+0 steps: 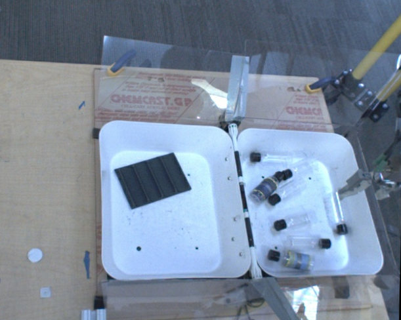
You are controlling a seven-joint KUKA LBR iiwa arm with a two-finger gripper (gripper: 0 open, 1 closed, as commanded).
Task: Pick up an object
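Note:
The left bin holds a flat black ribbed slab, lying at a slant in its upper left part. In the right bin lie several small clear vials with black caps. One vial with a dark label rests near the bin's left wall, with another vial touching it. A vial with a yellow and blue label lies by the front wall. Others are scattered: a vial at the back, a vial in the middle and a vial to the right.
A clear sheet with red lettering lies behind the bins, and a metal bracket stands at their joint. A yellow pole and clamps crowd the upper right. A small white disc sits on the wooden bench at the left.

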